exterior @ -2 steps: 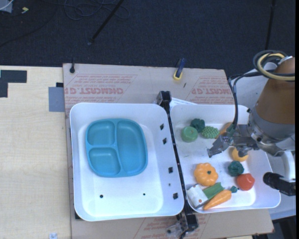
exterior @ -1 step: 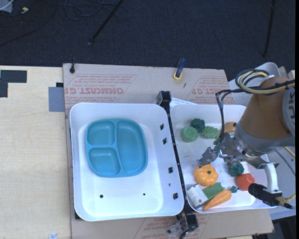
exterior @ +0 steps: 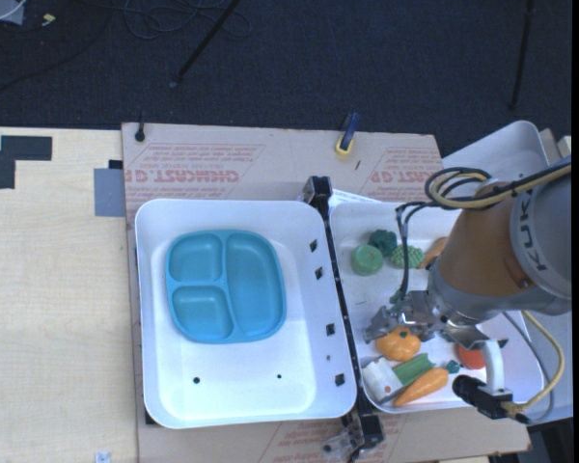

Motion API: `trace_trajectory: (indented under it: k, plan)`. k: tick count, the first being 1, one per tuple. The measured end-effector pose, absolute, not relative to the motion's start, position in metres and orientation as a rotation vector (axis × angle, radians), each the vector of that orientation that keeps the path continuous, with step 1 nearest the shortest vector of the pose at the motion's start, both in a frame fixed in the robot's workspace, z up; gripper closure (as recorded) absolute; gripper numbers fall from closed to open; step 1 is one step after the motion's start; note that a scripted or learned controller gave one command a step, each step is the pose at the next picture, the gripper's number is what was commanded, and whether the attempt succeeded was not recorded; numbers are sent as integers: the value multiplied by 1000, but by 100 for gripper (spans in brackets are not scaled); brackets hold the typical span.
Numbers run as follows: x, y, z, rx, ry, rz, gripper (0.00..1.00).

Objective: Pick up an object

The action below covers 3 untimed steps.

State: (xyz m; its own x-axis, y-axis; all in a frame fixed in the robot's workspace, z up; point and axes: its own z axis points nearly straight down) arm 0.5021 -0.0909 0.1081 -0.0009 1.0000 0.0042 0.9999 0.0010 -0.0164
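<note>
From above, the gripper (exterior: pixel 402 318) hangs low in the right bin (exterior: pixel 352 234), an orange toy fruit (exterior: pixel 399 344) just on its near side (touching or not, I cannot tell). Whether its claw is spread or pressed together is hidden. The left bin (exterior: pixel 159 355) carries a blue tray (exterior: pixel 225 286).

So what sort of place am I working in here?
Most likely a robotics lab bench: two white bins clamped to cardboard, loose cables on dark carpet behind, and toy food like a plastic carrot beneath the arm.
</note>
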Motion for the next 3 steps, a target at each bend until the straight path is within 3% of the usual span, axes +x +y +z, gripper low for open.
trace_trajectory:
  k: [1,2,3]
  plan:
    - [502,-90,84,-2217,-2217,7,0]
    - [502,-91,92,-2218,-2204,12,100]
    - [502,-87,131,-2216,-2219,5,100]
